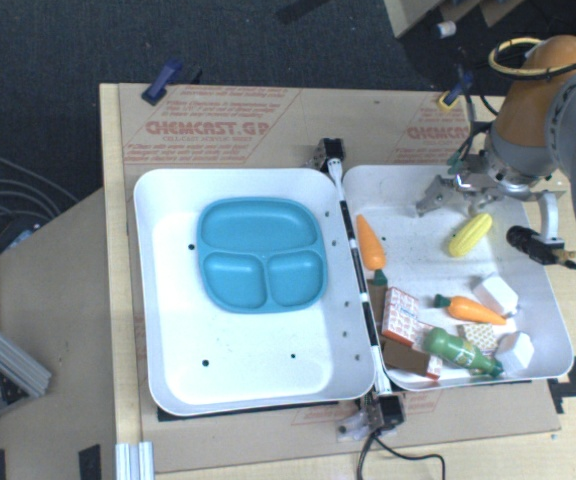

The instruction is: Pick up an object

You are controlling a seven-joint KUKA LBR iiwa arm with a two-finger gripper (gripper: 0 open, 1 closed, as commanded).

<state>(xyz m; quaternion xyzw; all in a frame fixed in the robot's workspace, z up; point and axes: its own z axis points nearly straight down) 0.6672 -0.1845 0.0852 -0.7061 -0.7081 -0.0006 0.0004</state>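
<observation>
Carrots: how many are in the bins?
2. One carrot lies along the right bin's left wall; the other carrot lies lower right, among the pile. Another could be hidden under that pile.

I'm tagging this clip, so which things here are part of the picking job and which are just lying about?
Part of the job: gripper; right bin with corn cob, two carrots, green bottle, small carton.

Lying about: left bin, blue divided plate, blue clip, cables.
</observation>
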